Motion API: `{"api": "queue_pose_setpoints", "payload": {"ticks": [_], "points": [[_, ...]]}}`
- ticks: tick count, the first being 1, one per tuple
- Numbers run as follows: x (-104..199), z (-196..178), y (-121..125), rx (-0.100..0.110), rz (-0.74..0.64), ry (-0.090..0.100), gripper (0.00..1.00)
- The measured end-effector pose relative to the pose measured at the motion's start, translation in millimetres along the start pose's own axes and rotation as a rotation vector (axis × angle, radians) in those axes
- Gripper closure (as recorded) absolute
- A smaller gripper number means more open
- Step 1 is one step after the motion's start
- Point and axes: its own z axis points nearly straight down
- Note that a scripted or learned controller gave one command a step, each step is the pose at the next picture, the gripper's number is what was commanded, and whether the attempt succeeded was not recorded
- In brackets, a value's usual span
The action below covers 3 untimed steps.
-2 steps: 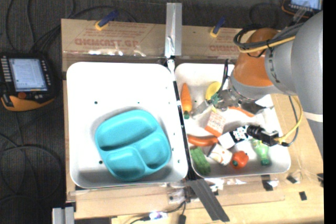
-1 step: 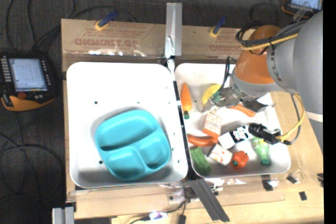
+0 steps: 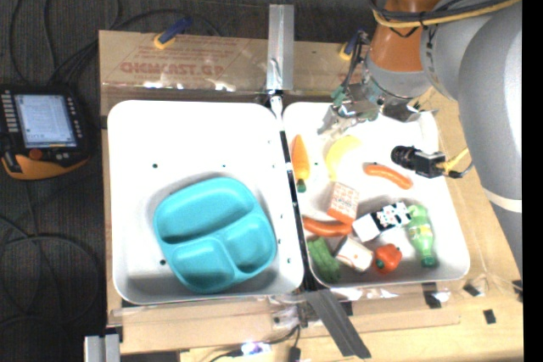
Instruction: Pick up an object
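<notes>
The right bin (image 3: 450, 208) holds several toy foods: a carrot (image 3: 299, 158) by the left wall, a yellow banana (image 3: 341, 155), an orange sausage (image 3: 389, 175), a small printed carton (image 3: 344, 199), a second sausage (image 3: 326, 225), a green vegetable (image 3: 322, 258), a red tomato (image 3: 388, 258), a green bottle (image 3: 422, 235) and a black-and-white block (image 3: 382, 221). My gripper (image 3: 346, 111) hangs over the bin's far end, just above the banana, with nothing seen between its fingers.
The left bin (image 3: 136, 148) bears a turquoise divided tray (image 3: 214, 231). A metal post (image 3: 280, 47) stands behind the divider between the bins. A tablet pendant (image 3: 41, 127) lies on the floor at far left. The grey arm (image 3: 501, 89) fills the upper right.
</notes>
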Motion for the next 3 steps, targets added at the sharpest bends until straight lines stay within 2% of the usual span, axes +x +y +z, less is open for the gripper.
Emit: {"api": "queue_pose_setpoints", "payload": {"ticks": [1,2,3], "points": [[-14,-5,-73,0.002,0.079,0.001,1.00],[-14,-5,-73,0.003,0.079,0.001,0.00],[-39,95,-2,-0.009,0.060,-0.004,0.00]]}}
